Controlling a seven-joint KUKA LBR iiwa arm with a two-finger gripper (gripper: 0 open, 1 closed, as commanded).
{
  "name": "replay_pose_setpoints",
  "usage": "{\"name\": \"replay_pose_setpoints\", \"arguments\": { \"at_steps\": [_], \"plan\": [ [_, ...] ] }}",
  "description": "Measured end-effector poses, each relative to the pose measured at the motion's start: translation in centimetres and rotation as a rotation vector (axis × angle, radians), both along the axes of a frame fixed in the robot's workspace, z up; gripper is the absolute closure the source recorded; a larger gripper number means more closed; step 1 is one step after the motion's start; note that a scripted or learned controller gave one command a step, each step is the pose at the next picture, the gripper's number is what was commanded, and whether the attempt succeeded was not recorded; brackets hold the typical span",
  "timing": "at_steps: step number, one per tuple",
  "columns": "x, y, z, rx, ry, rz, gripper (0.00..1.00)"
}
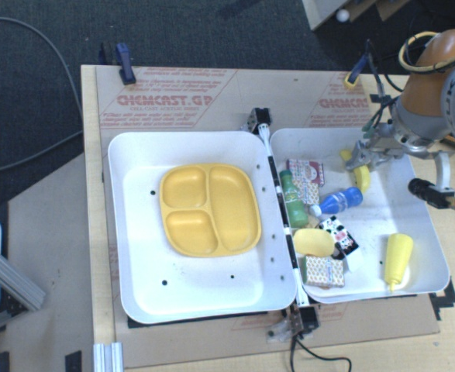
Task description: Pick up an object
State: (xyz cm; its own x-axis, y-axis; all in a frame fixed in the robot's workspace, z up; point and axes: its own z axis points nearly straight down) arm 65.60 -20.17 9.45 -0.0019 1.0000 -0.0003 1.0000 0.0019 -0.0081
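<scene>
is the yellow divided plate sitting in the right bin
No, the yellow divided plate lies in the left bin, apart from the small items in the right bin.

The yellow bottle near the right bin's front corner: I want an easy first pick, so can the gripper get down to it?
Probably yes. The yellow bottle lies alone on bare bin floor, apart from the clutter along the divider, with nothing over it. The gripper hangs over the same bin's far side.

A yellow three-compartment plastic tray (210, 209) lies in the left shallow white bin (134, 246), which rests on a printed cardboard sheet (180, 99).
</scene>
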Motion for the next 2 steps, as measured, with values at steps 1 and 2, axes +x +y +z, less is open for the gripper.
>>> {"name": "replay_pose_setpoints", "arguments": {
  "at_steps": [1, 2],
  "plan": [
    [0.5, 5.8, -1.1, 0.001, 0.021, -0.001, 1.0],
    [1.1, 12.7, 9.1, 0.0, -0.011, 0.0, 1.0]
  ]
}}
